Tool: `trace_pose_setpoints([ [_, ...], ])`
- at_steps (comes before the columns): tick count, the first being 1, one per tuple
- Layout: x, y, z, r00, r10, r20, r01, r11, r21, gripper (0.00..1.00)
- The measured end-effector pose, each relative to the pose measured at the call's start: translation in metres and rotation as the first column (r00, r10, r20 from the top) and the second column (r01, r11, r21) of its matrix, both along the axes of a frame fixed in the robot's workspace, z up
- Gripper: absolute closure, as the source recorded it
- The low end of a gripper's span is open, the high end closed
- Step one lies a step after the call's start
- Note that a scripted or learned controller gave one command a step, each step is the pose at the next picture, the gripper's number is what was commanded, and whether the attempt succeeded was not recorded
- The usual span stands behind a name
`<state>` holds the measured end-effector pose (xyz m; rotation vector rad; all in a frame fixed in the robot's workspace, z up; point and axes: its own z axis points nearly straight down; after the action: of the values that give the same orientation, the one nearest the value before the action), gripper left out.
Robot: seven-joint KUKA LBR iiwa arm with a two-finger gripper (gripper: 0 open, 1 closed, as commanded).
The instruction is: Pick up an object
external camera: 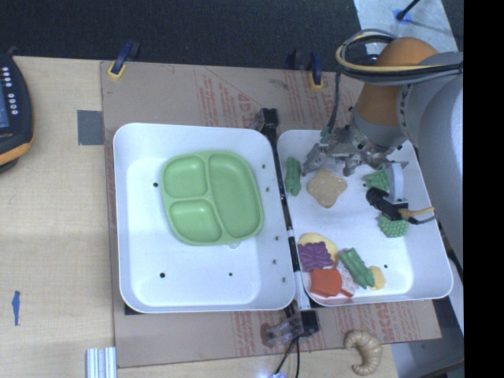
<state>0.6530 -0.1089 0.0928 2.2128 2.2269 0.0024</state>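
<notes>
The gripper (339,164) hangs over the back of the right bin (429,270), under the arm's orange band. A tan bread slice (326,188) lies just below its fingertips, with no clear gap between them. A green pickle (293,176) lies by the bin's left wall. Broccoli pieces (391,225) sit at the right. At the front lie purple grapes (314,253), a red tomato piece (325,281), a dark green vegetable (357,267) and yellow bits (376,276).
The left bin (142,282) holds a light green divided plate (212,196). A croissant (366,350) lies on the bench in front of the bins. A black and orange pendant (12,109) rests at the far left. Clamps (120,60) hold the cardboard.
</notes>
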Motion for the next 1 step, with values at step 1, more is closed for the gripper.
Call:
trace_pose_setpoints([
  [1, -0.0463, 0.0054, -0.0013, 1.000, -0.005, -0.010, 0.005, 1.000, 0.000, 0.00],
])
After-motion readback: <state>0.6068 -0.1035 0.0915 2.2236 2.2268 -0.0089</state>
